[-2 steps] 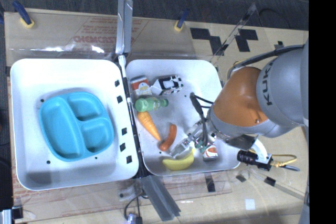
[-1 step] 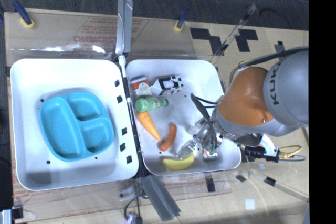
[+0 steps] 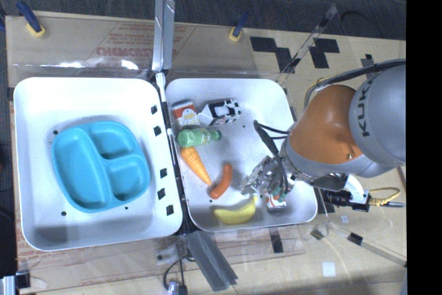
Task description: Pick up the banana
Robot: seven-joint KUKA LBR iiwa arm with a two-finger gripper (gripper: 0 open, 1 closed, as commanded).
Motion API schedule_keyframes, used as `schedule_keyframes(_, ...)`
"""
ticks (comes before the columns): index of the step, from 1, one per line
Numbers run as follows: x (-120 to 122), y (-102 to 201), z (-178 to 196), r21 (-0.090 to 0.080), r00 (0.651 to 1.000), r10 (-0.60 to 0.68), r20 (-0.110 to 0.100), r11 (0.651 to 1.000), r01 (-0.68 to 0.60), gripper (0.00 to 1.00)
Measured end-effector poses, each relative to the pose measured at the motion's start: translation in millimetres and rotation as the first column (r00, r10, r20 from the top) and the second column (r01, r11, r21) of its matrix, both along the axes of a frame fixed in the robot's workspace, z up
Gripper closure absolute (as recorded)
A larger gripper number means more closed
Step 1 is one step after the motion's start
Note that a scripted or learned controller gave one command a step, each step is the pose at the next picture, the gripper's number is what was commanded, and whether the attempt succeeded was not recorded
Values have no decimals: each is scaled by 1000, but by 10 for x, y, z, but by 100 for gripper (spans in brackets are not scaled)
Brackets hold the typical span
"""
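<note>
Camera view: tool [image 3: 266,184] just beside banana [image 3: 235,213].

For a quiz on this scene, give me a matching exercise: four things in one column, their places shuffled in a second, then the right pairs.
Things:
1. curved yellow banana
2. blue three-compartment plastic tray
3. tapered orange carrot
4. black-and-white cow toy

Places:
A. in the left white bin
B. by the right white bin's near wall
C. near the right bin's far wall
D. close to the divider between the bins, below the green bottle

Pairs: 1-B, 2-A, 3-D, 4-C
</note>
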State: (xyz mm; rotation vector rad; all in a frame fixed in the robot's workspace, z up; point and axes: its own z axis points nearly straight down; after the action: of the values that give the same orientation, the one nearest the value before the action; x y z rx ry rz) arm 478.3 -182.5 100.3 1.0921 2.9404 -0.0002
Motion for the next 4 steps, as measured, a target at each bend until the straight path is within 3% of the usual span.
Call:
schedule_keyframes(1, 0, 0, 0, 0, 1000, 0, 0, 1000, 0, 0)
schedule_keyframes(2, 11, 2, 91, -2, 1000, 5, 4, 1000, -5, 100)
schedule_keyframes(3, 11, 2, 91, -2, 1000, 5, 4, 1000, -5, 0)
schedule_keyframes(4, 3, 377, -80, 2, 996, 89, -1, 996, -89, 0)
